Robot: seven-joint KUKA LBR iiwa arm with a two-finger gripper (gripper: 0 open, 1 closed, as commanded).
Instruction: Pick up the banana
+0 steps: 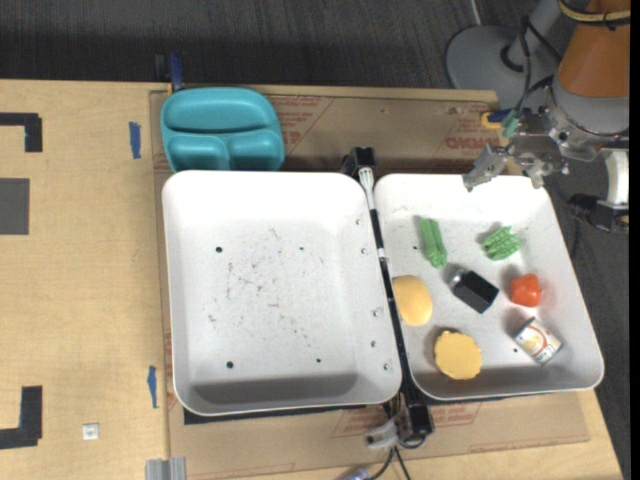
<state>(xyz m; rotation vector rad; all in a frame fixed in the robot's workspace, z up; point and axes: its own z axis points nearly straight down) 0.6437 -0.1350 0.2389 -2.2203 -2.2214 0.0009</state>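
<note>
The right bin (pixel 570 268) holds two yellow items. One is a rounded pale yellow piece (pixel 412 300) by the divider. The other is a flat orange-yellow round piece (pixel 458 354) near the front wall. Neither has a clear long banana shape from this angle. My gripper (pixel 508 175) hangs over the far edge of the right bin, well behind both yellow pieces. It is open, its two fingers are spread, and nothing is between them.
Also in the right bin are a green pod (pixel 432 241), a green leafy item (pixel 500 242), a black block (pixel 473 289), a red tomato (pixel 526 290) and a small can (pixel 538 341). The left bin (pixel 270 278) lies beside it. A teal tray (pixel 221 128) stands behind the left bin.
</note>
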